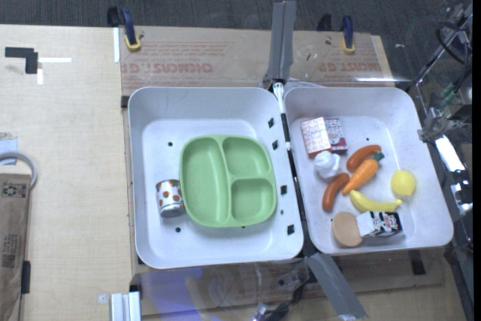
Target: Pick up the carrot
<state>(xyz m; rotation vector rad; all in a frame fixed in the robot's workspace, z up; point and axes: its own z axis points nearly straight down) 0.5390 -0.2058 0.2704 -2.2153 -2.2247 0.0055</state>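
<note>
Nearest the camera, a banana lies in the right bin. Just beyond it, the carrot rests on the bin floor, unlifted, left of the arm hardware at the bench's edge. The pincer's state cannot be told. Reaching, gripping and lifting all appear left to do.

carrot: lower end overlapped by the banana
milk carton: print too small to read
brown bag: cut off at the left edge
cup: pattern blurred
</note>
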